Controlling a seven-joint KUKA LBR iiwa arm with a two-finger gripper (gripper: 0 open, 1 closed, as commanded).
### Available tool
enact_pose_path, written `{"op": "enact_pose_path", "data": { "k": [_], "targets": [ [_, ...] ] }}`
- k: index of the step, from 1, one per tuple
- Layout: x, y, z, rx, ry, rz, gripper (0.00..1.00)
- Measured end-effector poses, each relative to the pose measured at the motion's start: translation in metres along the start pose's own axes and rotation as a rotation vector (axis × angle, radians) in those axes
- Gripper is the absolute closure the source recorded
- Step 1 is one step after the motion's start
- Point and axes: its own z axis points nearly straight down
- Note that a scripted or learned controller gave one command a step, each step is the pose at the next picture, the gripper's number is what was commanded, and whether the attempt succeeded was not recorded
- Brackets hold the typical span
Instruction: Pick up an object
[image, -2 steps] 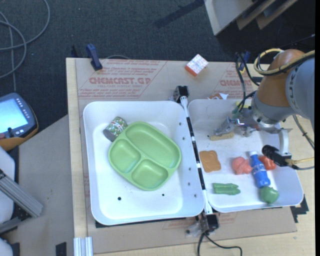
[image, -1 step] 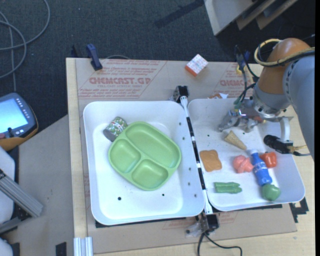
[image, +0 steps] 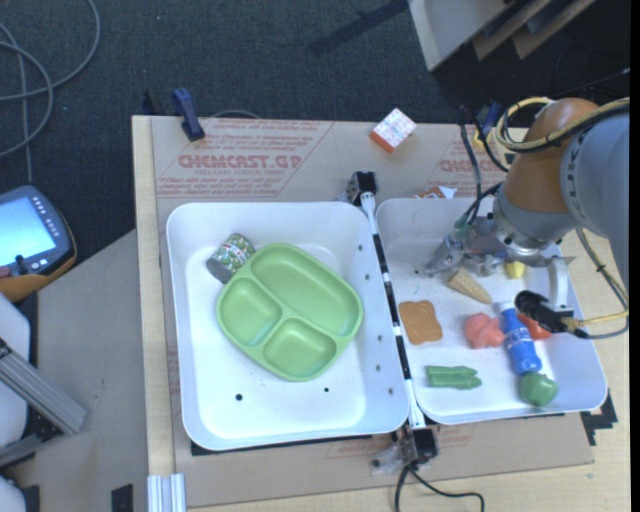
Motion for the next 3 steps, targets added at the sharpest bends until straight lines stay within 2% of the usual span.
{"op": "enact_pose_path", "data": {
  "k": [1,2,3],
  "targets": [
    [-0.001,0.002,-0.011,-0.006,-0.002,-0.001,1.0],
    [-0.001,0.002,-0.01,-0.005,-0.002,0.0,0.0],
    [0.025,-0.04,0.001,0.001,0.0,0.0,0.0]
  ]
}}
